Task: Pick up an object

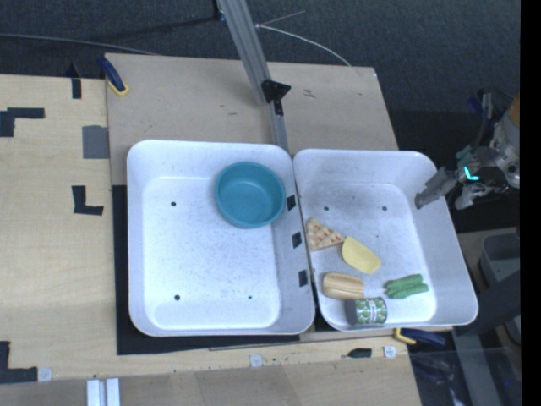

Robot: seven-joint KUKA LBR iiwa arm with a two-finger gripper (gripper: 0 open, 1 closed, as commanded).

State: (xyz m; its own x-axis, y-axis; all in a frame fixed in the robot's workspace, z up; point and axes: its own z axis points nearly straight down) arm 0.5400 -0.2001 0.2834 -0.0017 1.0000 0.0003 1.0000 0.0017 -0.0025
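we see the gripper at the right bin's right rim, fingers spread open, gripping nothing; toys crowd its lower half.

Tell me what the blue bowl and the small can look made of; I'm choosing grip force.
Blue bowl: probably plastic, with an even matte colour and soft rim sheen. Small can: likely metal or a toy imitation, with a green printed label and pale end. The picture is too coarse to be sure.

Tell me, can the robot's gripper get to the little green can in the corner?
Probably yes. The gripper sits at the right bin's right edge, nothing lies over the green can, but the hot dog bun touches it and the bin's front wall is close.
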